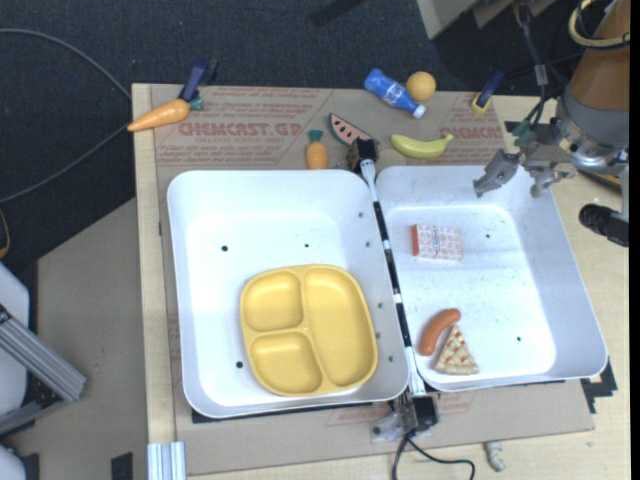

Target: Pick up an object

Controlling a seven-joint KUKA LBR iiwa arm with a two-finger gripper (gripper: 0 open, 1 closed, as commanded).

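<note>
Two white bins are sitting side by side on the tabletop. The end effector is being held at the upper right of the frame, above the top edge of the right bin. Its two fingers are being kept apart, and nothing is being held between them.

Three small toy foods are lying in the right bin. A wafer with pink stripes is lying flat near the middle of the bin, closest to the end effector. A sausage and a pizza slice are lying lower down, touching each other.

A yellow plate with three parts is resting in the left bin. A banana is lying on the tabletop, just above the right bin.

The wafer is being judged the easiest thing to pick up. It is probably light and stiff, and it is lying apart from the others. It is flat, so it should be pinched across its short sides, low down near the bin floor. The sausage looks round and smooth, so it may be slipping out more easily.
</note>
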